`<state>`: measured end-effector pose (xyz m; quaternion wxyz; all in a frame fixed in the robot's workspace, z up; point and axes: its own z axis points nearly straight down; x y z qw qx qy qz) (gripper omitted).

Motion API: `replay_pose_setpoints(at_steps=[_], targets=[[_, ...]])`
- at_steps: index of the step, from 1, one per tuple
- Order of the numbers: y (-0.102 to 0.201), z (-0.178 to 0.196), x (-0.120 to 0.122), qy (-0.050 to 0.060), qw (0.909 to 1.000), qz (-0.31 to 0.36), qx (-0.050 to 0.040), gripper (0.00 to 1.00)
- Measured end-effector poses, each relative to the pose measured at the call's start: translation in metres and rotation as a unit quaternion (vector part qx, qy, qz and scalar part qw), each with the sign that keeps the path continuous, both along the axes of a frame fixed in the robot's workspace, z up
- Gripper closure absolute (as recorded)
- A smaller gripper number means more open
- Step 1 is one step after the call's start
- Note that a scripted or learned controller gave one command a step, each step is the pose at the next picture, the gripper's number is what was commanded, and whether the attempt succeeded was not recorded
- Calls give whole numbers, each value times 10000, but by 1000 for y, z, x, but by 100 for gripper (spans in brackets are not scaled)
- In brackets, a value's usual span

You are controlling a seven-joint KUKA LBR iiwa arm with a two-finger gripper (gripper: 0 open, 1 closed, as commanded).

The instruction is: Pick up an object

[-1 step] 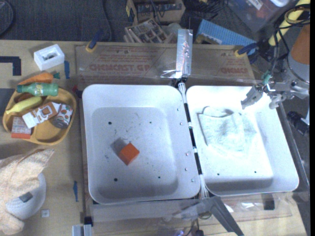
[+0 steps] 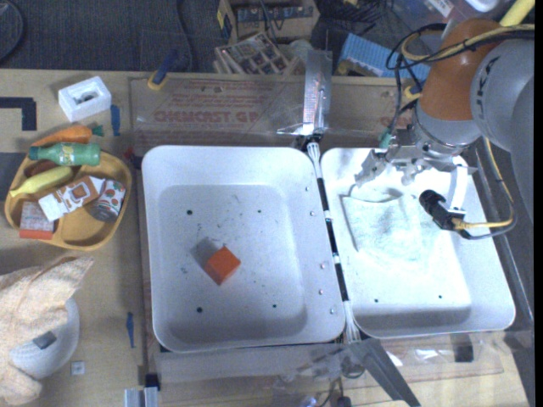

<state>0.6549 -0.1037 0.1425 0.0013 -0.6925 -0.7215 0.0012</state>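
Note:
A small orange block (image 2: pixel 223 264) lies in the left white bin (image 2: pixel 170 176), a little left of its middle, with a grey shadow beside it. My gripper (image 2: pixel 389 170) hangs over the back left part of the right white bin (image 2: pixel 484 308), far from the block. Its fingers are spread apart and point down, with nothing between them. Above it sit the orange band and the grey wrist (image 2: pixel 454 83). The right bin's floor below the gripper shows grey scuff marks and no object.
A black plug on a yellow cable (image 2: pixel 437 206) hangs by the wrist over the right bin. A wooden bowl (image 2: pixel 81 236) of toy food stands left of the bins, with a white box (image 2: pixel 85 98) behind it and a cloth (image 2: pixel 34 312) in front.

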Motion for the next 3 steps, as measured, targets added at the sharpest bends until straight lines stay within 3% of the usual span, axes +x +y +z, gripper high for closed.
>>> replay_pose_setpoints(at_steps=[1, 2, 3], targets=[[44, 43, 5, -15, 9976, -689, -8, 0], [-13, 4, 11, 4, 9982, -605, -6, 0], [-78, 14, 6, -24, 9986, 521, -10, 0]])
